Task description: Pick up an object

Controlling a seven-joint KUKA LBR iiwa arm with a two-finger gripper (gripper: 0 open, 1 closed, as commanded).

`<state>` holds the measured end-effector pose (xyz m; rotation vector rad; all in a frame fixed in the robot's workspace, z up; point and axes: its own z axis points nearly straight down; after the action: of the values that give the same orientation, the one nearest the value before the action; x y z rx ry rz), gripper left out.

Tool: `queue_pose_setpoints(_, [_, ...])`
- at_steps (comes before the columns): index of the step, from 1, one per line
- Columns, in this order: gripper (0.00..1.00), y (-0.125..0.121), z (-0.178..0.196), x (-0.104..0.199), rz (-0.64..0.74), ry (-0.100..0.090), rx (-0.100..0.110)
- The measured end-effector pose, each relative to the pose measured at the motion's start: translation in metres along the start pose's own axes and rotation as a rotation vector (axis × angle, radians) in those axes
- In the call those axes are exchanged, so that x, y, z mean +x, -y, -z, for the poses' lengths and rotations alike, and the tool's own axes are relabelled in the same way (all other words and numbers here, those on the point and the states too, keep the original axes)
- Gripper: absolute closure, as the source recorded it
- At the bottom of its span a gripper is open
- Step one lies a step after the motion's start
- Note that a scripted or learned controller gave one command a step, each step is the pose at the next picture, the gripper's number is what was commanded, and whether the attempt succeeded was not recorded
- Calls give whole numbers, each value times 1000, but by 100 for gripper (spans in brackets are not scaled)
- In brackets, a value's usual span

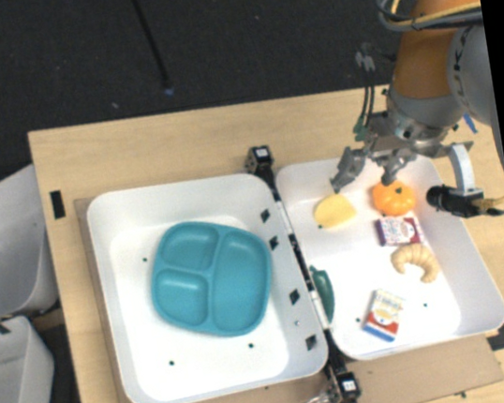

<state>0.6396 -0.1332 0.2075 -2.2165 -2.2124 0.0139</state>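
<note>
My gripper (372, 167) hangs over the back of the right bin (467, 304) with its two fingers spread open and nothing between them. A yellow lemon-like piece (335, 211) lies just below the left finger. An orange pumpkin-like toy (393, 199) sits just below the right finger. Further forward lie a purple-and-white packet (399, 230), a tan croissant (416, 261) and a small red, white and blue box (384, 313).
The left bin (137, 375) holds a teal divided plate (212, 276). A green item (323, 291) rests by the divider between the bins. A black part (451, 199) on the arm's side overhangs the right bin's right edge.
</note>
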Motion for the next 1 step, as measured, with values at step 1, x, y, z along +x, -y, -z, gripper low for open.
queue_pose_setpoints(1, [0,-3,9,0,2,1,-15])
